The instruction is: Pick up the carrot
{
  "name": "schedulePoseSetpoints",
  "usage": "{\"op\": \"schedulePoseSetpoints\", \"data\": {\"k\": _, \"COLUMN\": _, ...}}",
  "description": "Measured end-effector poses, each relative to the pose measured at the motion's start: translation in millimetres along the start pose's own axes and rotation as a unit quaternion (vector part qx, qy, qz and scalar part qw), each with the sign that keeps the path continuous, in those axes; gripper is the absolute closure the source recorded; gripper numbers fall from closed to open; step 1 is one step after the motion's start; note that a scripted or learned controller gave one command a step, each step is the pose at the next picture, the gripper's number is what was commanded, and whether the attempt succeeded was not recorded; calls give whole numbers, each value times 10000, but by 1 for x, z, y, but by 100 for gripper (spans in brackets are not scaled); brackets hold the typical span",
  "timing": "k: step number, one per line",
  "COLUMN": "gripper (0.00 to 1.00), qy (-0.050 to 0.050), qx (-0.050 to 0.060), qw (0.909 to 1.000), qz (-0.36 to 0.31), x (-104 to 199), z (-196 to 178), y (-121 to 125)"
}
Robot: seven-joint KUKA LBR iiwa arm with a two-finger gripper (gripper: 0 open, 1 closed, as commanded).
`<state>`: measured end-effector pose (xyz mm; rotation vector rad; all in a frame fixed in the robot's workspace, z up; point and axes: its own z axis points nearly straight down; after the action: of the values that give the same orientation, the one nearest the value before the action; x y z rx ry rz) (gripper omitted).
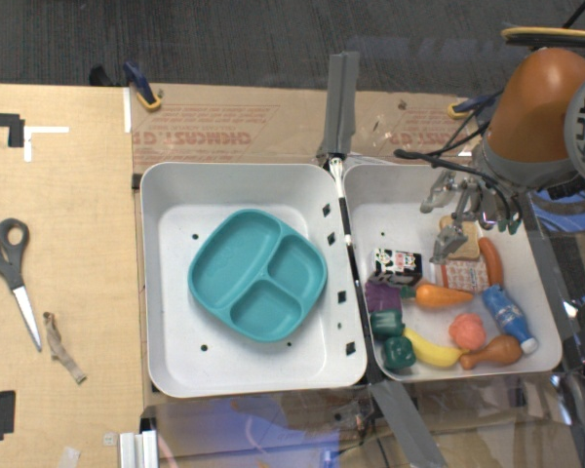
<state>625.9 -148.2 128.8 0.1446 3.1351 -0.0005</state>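
The carrot (443,296) is a small orange tapered toy lying on its side in the middle of the right bin (363,203), its tip pointing right. My gripper (456,218) hangs over the back half of that bin, above and slightly right of the carrot and well apart from it. Its fingers (435,198) look open, with nothing between them. Just below the fingertips sits a tan bread-like toy (462,249).
Around the carrot lie a cow-print carton (398,263), purple block (383,296), red-and-white box (467,276), sausage (490,260), blue bottle (508,317), peach (468,331), banana (432,349), drumstick (493,351) and green pepper (398,354). The left bin (166,261) holds a teal divided plate (258,274).
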Motion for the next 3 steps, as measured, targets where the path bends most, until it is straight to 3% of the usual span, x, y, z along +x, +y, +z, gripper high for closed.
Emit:
{"op": "schedulePoseSetpoints", "data": {"k": 1, "gripper": 0, "qy": -3, "qx": 1, "qw": 9997, "qz": -264, "x": 84, "z": 36, "y": 5}}
{"op": "schedulePoseSetpoints", "data": {"k": 2, "gripper": 0, "qy": -4, "qx": 0, "qw": 9987, "qz": 511, "x": 132, "z": 36, "y": -6}}
{"op": "schedulePoseSetpoints", "data": {"k": 3, "gripper": 100, "qy": -14, "qx": 2, "qw": 9988, "qz": 495, "x": 131, "z": 27, "y": -5}}
